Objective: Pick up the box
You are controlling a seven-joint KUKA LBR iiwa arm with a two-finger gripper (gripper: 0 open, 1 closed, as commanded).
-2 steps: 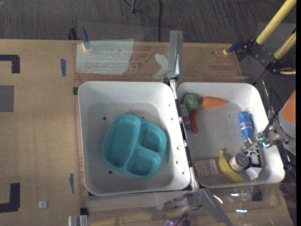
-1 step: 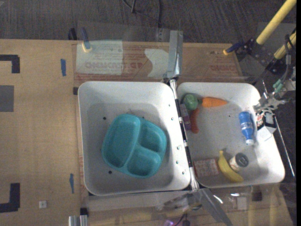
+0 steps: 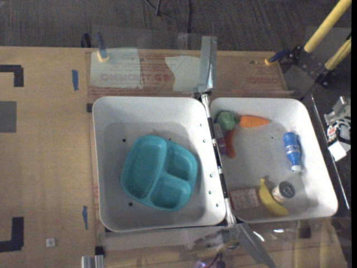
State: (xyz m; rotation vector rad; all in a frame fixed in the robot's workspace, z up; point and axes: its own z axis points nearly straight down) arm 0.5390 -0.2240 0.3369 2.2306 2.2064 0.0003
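Box (image 3: 244, 198) lying flat at the lower left of the right bin (image 3: 312, 121), close to the wall, banana (image 3: 271, 201) just beside it on the right. Looks dumped there loose, so probably a cramped grab. Can't tell the gripper's state tbh.

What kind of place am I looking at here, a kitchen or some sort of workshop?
Most likely a robotics test bench, not a kitchen: two white bins fixed side by side, toy food like a carrot and banana, and blue tape marks on the board.
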